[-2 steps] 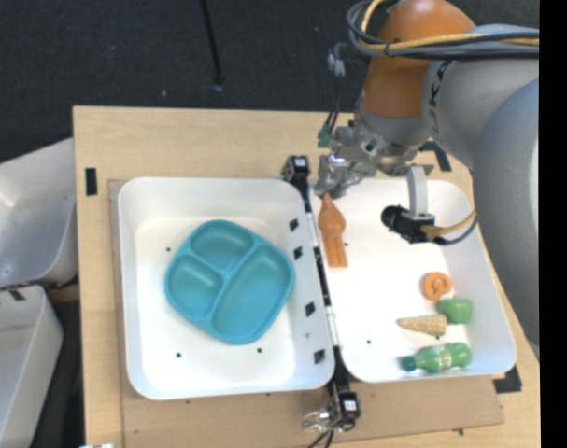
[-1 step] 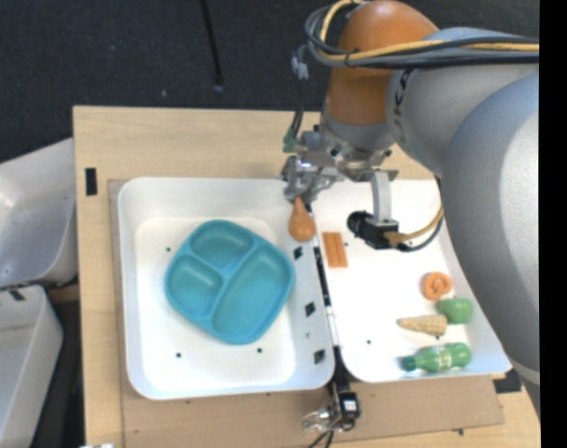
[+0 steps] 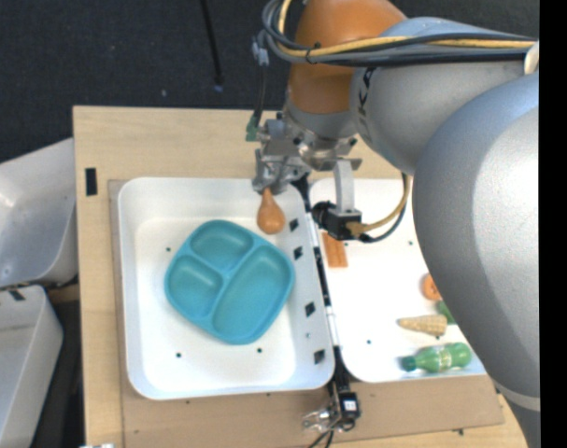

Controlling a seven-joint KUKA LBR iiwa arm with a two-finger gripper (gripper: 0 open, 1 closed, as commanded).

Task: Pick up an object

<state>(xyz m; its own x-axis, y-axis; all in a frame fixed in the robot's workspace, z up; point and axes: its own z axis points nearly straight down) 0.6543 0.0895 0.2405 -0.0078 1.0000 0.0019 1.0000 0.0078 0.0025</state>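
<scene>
Orange and pear-shaped, a small toy object [image 3: 270,214] hangs directly beneath the gripper [image 3: 269,190], its narrow top tucked up between the fingertips while its rounded bottom hangs over the far right corner of the left bin [image 3: 138,362], close to the divider between the bins. The fingers look closed on that narrow top, though the grip is small and partly shadowed. Just below and left of the orange object lies a blue divided plate [image 3: 230,280], tilted across the left bin's floor. In the right bin [image 3: 376,367] sit a small orange block [image 3: 335,252] near the divider, a cone-shaped piece [image 3: 423,324], a green bottle [image 3: 436,357] and another orange item [image 3: 432,287] half hidden by the arm. The step in hand appears to be the lift after the grasp. The next move would call for a steady, straight rise, since the hold is on the thin end and the heavier bulb below could swing or slip out.
</scene>
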